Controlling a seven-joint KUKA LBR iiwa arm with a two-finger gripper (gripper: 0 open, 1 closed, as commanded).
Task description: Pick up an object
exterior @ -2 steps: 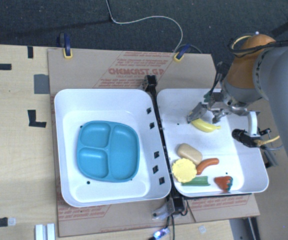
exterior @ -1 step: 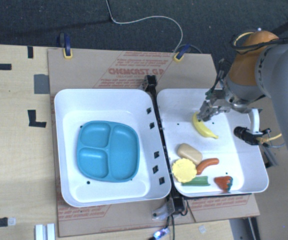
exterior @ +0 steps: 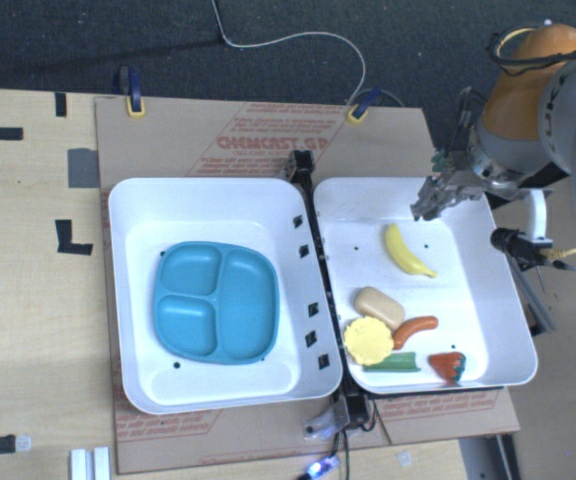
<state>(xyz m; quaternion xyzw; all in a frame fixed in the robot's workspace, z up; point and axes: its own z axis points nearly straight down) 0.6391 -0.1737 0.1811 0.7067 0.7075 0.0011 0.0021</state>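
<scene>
The right bin holds a yellow banana near its middle. Toward the front lie a tan bread roll, a yellow round piece, an orange-red sausage, a green piece and a red piece. My gripper hangs over the back of the right bin, up and right of the banana, with nothing seen between its fingers.
The left bin holds a blue divided plate. A black clip strip runs between the bins. A white cable loops over the dark floor behind the bench.
</scene>
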